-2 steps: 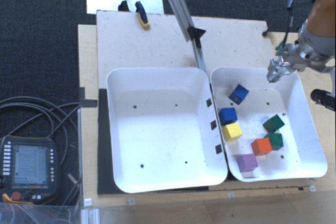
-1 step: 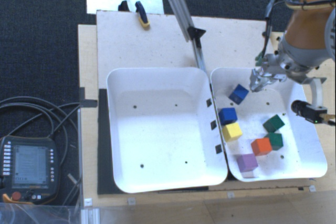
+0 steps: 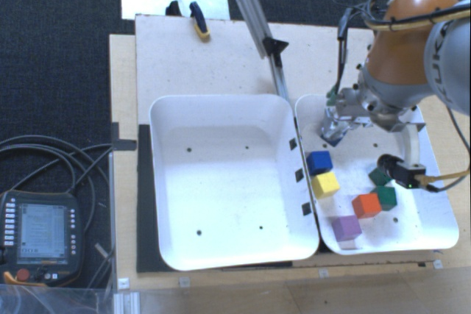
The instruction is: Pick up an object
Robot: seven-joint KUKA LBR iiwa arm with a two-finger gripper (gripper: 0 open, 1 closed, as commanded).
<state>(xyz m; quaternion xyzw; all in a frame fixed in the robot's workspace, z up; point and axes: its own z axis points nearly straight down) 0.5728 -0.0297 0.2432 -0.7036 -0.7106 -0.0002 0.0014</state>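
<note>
The arm reaches in over the right bin [image 3: 441, 228], and its gripper [image 3: 335, 130] hangs just above and a little behind the blue cube [image 3: 319, 162], which I take as the landmark for everything else. Whether the claw is released or clenched I cannot tell, since its tip is a small metallic blur against the white floor; nothing visibly sits in it. The blue cube lies near the bin's left wall; the yellow cube [image 3: 325, 184] is just in front of it, almost touching; the orange cube [image 3: 366, 205] is further forward and to the right; the purple cube [image 3: 346, 229] is the farthest forward, near the front rim; the green cube [image 3: 387, 197] lies to the right of the blue one, just beside the orange, with a darker green block [image 3: 380, 176] behind it, next to a black fitting on the arm. The left bin [image 3: 165, 121] lies across the shared wall from the blue cube. Any of these cubes is likely light and stiff, probably foam or painted wood, with flat faces that should not slip much and nothing fragile about them. The blue cube looks the fairest target: take it across two opposite side faces, squarely, choosing the pair that keeps a finger clear of the yellow neighbour and the wall, and come down low enough to grip at mid-height rather than the top edge
</note>
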